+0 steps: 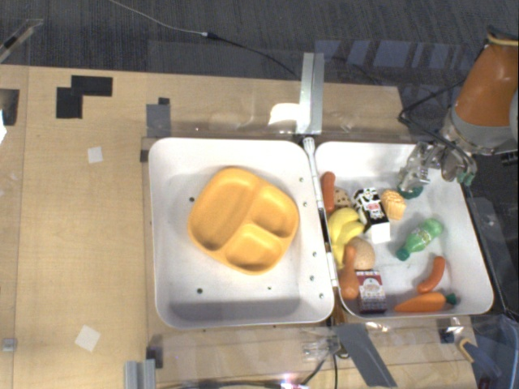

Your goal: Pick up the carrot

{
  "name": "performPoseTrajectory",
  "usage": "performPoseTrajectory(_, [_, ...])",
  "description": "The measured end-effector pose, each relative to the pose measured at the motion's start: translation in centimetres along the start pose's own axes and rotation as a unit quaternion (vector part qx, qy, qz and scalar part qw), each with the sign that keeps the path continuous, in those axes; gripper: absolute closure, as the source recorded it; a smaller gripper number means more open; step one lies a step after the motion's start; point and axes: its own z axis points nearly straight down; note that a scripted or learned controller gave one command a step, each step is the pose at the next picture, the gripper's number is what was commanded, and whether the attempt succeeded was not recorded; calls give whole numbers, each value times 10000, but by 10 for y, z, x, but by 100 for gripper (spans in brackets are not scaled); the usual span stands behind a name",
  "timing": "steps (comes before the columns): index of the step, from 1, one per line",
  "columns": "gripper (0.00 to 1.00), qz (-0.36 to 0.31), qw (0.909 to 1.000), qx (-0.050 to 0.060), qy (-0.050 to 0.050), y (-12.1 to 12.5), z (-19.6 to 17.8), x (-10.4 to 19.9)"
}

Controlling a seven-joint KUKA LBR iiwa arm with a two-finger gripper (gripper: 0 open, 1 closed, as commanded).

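Note:
The carrot (423, 302) lies along the front edge of the right bin (478, 250), orange with a green stub at its right end. My gripper (415, 178) hovers over the bin's back right part, well behind the carrot, near a small bread roll (395, 205). Nothing shows between its fingers.
A yellow divided plate (243, 217) sits in the left bin (166, 241). The right bin also holds a green bottle (419, 239), a red-orange pepper (433, 273), a banana (342, 227), a sausage (328, 191), a cow-patterned carton (371, 204) and a red box (371, 288).

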Motion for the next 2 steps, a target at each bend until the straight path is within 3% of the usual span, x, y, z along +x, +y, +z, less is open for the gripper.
performPoseTrajectory(1, [100,649,9979,1,8,-4,0,24])
performPoseTrajectory(2, [100,1817,9833,5,14,0,-22,105])
